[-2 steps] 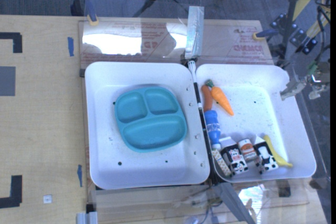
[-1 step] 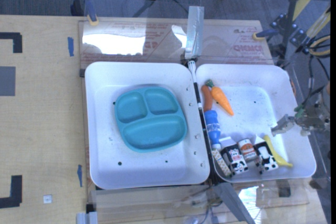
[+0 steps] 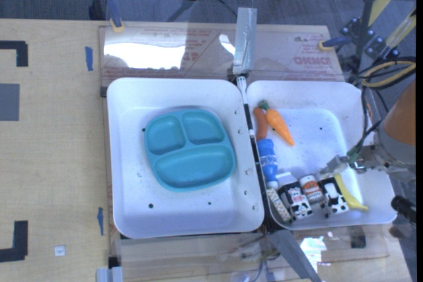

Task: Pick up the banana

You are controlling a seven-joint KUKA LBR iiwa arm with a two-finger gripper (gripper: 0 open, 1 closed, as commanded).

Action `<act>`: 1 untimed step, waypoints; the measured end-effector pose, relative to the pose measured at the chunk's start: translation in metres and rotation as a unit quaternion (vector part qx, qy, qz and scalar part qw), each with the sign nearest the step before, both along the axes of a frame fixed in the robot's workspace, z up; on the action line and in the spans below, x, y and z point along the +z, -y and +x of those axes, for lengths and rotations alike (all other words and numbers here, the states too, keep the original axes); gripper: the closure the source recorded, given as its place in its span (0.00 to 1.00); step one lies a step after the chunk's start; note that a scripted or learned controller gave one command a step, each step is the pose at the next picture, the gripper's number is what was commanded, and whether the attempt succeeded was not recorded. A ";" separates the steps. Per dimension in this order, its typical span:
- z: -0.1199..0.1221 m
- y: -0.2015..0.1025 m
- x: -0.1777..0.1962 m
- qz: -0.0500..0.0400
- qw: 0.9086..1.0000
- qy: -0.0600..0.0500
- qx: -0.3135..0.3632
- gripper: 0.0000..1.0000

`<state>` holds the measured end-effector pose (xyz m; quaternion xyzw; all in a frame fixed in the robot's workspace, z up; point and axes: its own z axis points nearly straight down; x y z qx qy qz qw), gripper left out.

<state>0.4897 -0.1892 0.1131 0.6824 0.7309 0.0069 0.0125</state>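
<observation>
The yellow banana [image 3: 350, 195] lies in the right bin [image 3: 330, 99] near its front right corner. My gripper [image 3: 314, 203] hangs low over the front of that bin, reaching in from the right. Its two black-and-white fingers [image 3: 336, 201] stand apart, so it is open. The banana rests just outside the right finger, touching or nearly touching it, not between the two. A small red-and-white part [image 3: 310, 189] shows between the fingers; I cannot tell whether it is a loose object or part of the gripper.
Two orange carrots [image 3: 277, 124] and a blue bottle [image 3: 268, 160] lie along the right bin's left side. A teal divided plate [image 3: 190, 148] sits in the left bin [image 3: 125, 162]. The arm's orange band [image 3: 403, 122] rises at the right edge.
</observation>
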 end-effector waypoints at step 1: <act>-0.006 0.003 -0.025 0.007 0.989 -0.008 -0.149 0.00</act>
